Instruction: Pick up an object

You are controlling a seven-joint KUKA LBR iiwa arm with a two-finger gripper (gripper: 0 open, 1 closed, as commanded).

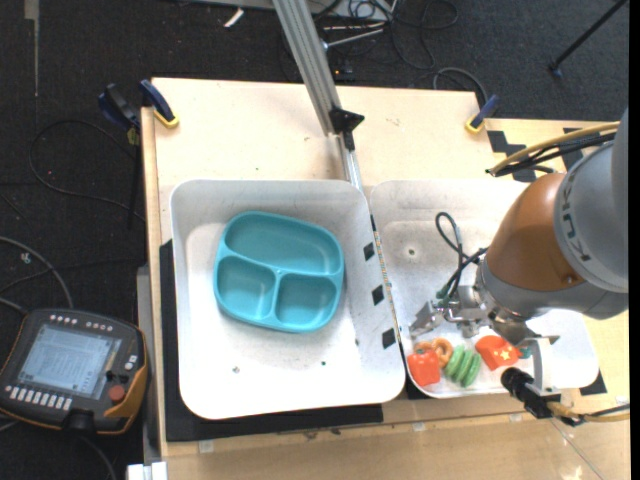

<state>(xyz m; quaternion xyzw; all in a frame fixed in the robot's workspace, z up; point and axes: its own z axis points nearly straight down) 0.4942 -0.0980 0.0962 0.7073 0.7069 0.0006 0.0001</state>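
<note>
Several small toy foods lie in the near corner of the right bin [412, 236]: a red pepper-like piece [424, 369], an orange ring [438, 348], a green ribbed piece [462, 366] and a red piece with a yellow spot [496, 351]. My gripper [447, 313] hangs low over this bin, just above and behind the orange ring and the green piece. The orange-banded wrist [530, 248] covers the bin's right part. Nothing can be seen held in the gripper.
A teal divided plate [280, 270] sits in the left bin [200, 200]. A slanted metal pole [312, 53] crosses the bench's far side down to the bins' divide. A black cable [448, 230] loops inside the right bin. A teach pendant [70, 366] lies on the floor at left.
</note>
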